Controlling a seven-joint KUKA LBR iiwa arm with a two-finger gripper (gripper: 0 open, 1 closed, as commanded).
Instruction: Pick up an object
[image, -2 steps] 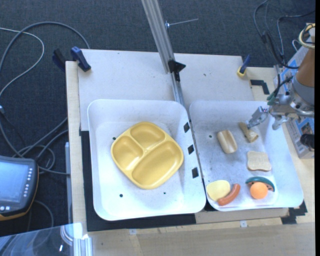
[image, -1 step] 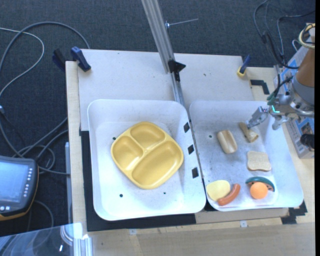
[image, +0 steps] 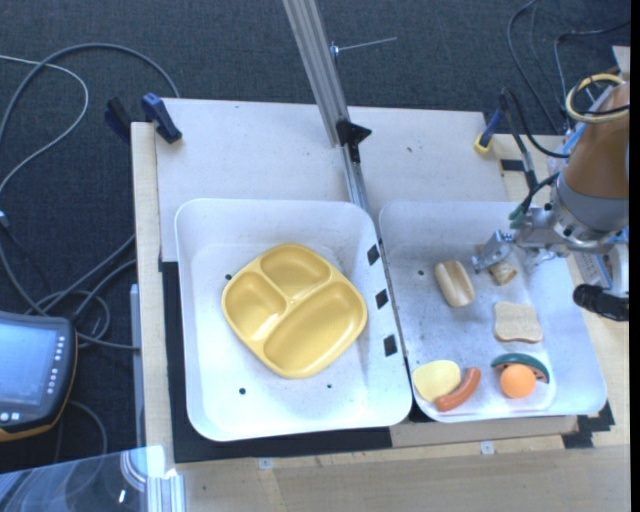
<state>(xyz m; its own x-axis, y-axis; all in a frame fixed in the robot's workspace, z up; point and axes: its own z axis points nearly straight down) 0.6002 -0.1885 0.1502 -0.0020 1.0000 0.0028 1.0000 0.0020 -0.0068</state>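
On the white bench (image: 260, 150), two bins (image: 300, 225), dark carpet (image: 80, 40) around; pincer (image: 503, 262) perhaps over a small item, closure unclear.

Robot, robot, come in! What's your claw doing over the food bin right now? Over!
Gripper low in right bin, over a small tan piece. Nothing seen lifted. Bread roll and toast slice close by. Over.
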